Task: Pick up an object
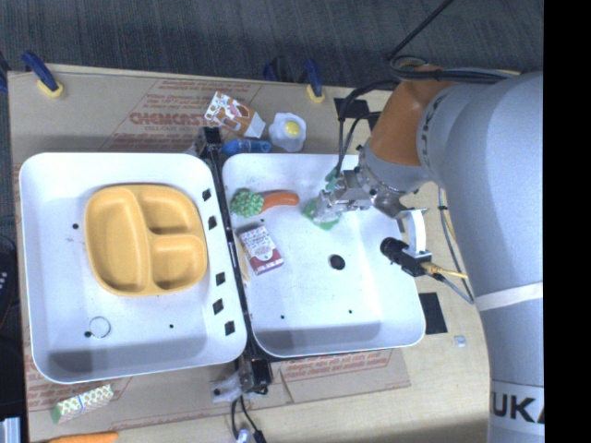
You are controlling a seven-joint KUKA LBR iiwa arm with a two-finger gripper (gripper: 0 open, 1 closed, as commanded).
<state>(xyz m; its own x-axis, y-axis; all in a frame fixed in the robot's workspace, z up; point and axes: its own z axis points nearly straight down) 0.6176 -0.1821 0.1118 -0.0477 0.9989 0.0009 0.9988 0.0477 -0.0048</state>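
over the right bin (277,335), upper right corner, my gripper (331,203) sits low on a pale green object (322,214) just right of the carrot (277,199). can't tell how the gripper is set or if it holds anything. best play: centre on the green piece, keep off the bin wall, lift straight.

Claw (331,203) fingers blurred (greenish item too)
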